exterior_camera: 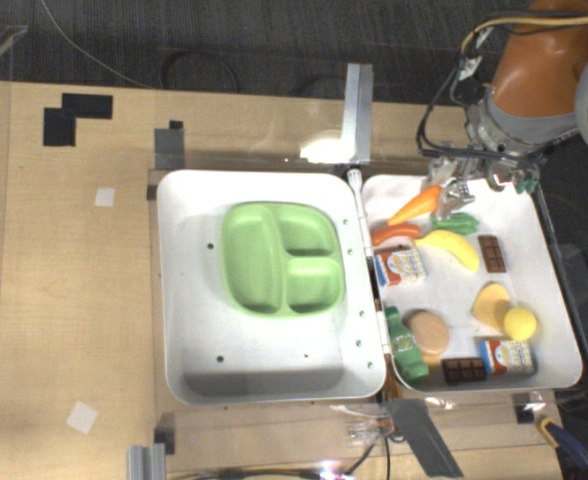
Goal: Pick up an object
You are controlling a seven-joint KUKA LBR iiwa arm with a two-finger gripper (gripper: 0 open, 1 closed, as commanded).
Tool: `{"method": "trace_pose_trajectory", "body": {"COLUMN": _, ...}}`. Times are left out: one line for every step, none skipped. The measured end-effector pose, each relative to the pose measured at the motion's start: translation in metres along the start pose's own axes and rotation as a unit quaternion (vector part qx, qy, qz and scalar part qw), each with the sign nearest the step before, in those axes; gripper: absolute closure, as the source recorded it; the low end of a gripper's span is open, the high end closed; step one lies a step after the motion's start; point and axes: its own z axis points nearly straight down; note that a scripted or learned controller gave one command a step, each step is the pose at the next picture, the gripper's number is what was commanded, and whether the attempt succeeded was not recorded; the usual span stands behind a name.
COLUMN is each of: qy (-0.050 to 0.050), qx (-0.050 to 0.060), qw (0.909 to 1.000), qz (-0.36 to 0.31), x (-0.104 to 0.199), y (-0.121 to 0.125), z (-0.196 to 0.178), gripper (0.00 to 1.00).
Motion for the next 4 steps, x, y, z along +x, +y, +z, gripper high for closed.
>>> {"method": "trace_pose_trajectory", "body": {"qy": -0.001, "qx": -0.001, "qw": 1.0000, "qz": -0.001, "x": -0.002, "y": 0.001, "z": -0.007, "gripper": 1.00}}
{"method": "trace_pose_trajectory", "body": {"qy": 0.005, "qx": -0.001, "qw": 0.9995, "qz": -0.030, "x": 0.138, "y": 0.028, "z": -0.034, "gripper": 1.00}}
{"method": "trace_pose_trajectory", "body": {"qy": 0.006, "qx": -0.002, "qw": 0.9969, "qz": 0.078, "x": 0.158, "y": 0.123, "z": -0.041, "gripper": 1.00}}
{"method": "trace_pose_trajectory", "body": {"qy": 0.007, "qx": -0.002, "qw": 0.9959, "qz": 0.091, "x": 0.114, "y": 0.221, "z": -0.030, "gripper": 1.00}}
